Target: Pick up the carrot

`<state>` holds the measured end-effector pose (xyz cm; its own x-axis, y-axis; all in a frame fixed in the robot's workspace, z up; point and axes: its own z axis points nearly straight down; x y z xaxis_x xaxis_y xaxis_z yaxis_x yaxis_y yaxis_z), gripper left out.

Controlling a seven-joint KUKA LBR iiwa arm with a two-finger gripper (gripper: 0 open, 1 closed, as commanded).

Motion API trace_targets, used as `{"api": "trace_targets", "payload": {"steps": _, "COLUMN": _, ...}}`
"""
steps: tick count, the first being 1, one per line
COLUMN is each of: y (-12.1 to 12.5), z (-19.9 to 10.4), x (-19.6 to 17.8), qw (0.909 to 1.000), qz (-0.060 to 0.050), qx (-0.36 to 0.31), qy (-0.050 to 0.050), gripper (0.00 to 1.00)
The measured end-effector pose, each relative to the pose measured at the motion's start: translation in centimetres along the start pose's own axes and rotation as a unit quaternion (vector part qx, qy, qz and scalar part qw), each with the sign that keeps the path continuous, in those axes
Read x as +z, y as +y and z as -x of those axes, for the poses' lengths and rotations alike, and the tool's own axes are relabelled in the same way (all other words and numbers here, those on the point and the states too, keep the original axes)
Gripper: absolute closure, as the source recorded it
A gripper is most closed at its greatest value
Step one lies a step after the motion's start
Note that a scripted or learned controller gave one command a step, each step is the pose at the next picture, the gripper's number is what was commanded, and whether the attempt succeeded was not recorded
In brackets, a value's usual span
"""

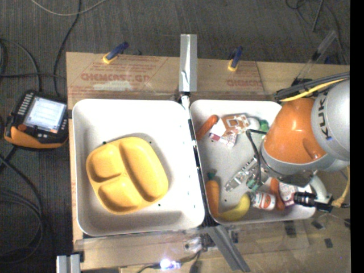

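We look down on a cardboard-covered bench (142,75) standing on dark carpet, with loose cables trailing across the floor and a control tablet (40,118) lying far off to the left of the pincer (245,174). We count two white bins: the left bin (79,152) holds one yellow divided plate (128,174), well apart from the pincer, and the right bin (239,104) holds the clutter. The pincer hangs low in the right bin; we cannot tell how its tips stand. We count one carrot (212,194), lying just left of and below the pincer, against the bin's left wall. One yellow lemon (238,207) sits beside it, just below the pincer. One sausage (206,126) lies above and to the left, and one small carton (230,128) above. Two blue-and-yellow clamps (115,52) grip the bench's far edge.
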<state>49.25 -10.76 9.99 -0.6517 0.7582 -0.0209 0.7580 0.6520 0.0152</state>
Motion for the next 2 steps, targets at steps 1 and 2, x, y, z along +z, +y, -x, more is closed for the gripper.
{"api": "trace_targets", "payload": {"steps": 1, "y": 3.2, "z": -4.6, "x": -8.3, "qw": 0.9587, "qz": -0.012, "qx": 0.284, "qy": 0.008, "gripper": 1.00}}
{"api": "trace_targets", "payload": {"steps": 2, "y": 6.4, "z": -8.3, "x": -8.3, "qw": 0.9938, "qz": -0.010, "qx": 0.110, "qy": 0.010, "gripper": 1.00}}
